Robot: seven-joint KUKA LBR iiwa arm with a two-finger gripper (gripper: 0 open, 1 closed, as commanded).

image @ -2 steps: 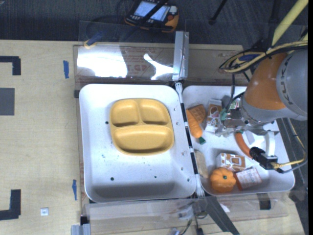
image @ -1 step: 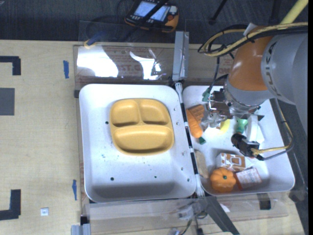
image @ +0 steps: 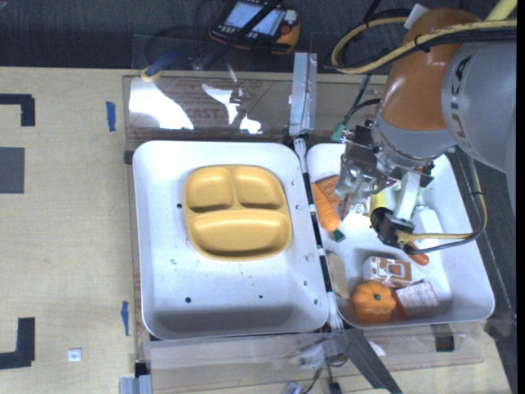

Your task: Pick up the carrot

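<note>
Camera view, from above at a slant. My arm (image: 426, 89) comes in from the right and hangs over the right bin (image: 476, 286). My gripper (image: 361, 183) sits low in that bin's upper left part, pointed down. Whether it is released or clenched I cannot tell; the wrist body hides that end.

The carrot (image: 327, 206) lies along the bin's left wall, close to the divider between the bins, orange body running down to a green stub at its lower end. My gripper is just beside it, to the right and slightly above. I see nothing between my tips, so I claim no hold.

Other things in the right bin: a small orange pumpkin (image: 375, 300) at the lower edge, with a printed packet (image: 399, 279) touching it on the right.

The left bin (image: 156, 220) holds a yellow divided tray (image: 238, 212), well apart from my work.

Judgement: the carrot's spot against the wall leaves little room on its left side, so a grasp there could slip.
</note>
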